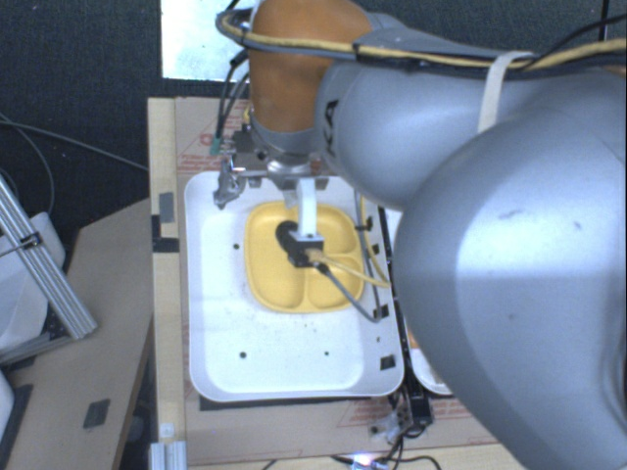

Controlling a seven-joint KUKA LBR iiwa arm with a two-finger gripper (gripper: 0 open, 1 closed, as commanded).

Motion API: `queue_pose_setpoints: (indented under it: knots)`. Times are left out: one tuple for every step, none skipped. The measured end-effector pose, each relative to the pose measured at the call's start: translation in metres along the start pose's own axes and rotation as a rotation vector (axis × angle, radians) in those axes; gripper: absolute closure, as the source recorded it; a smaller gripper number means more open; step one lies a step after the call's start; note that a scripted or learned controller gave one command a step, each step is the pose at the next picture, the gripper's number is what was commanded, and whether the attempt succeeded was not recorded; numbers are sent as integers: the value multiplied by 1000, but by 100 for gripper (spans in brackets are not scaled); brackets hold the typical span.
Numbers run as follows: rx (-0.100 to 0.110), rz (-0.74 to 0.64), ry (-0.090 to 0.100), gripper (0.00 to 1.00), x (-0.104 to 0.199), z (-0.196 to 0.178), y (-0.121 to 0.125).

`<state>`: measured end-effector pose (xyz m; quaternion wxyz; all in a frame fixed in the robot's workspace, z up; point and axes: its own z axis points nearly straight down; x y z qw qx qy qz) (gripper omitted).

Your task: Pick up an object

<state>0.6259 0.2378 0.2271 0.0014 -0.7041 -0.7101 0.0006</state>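
Smooth yellow rounded dish (pixel 276 284) lies in white bin (pixel 284 362).

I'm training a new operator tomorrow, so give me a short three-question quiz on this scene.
1. True or false: the yellow dish lies in the white bin.
2. What colour is the band above the arm's wrist? A orange, B green, C blue.
3. Fill in: the hand is over the bin's ___ end (near or far).
Key: 1 true; 2 A; 3 far.
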Motion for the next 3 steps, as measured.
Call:
queue_pose_setpoints:
  knots:
    - [-2, 20, -9, 0, -147, 45, 37]
    - [-7, 3, -1, 100, -136, 31, 37]
    - [-4, -1, 2, 100, -69, 39, 17]
